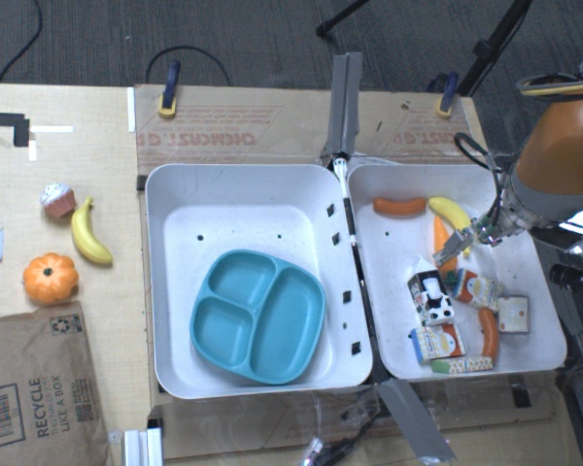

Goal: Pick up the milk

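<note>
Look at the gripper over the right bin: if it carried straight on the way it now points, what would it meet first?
The gripper points down and leftward in the camera view, its tip over the carrot beside the banana. It would probably touch the carrot first, though height is hard to judge. The milk carton lies lower in the picture, off that line.
</note>
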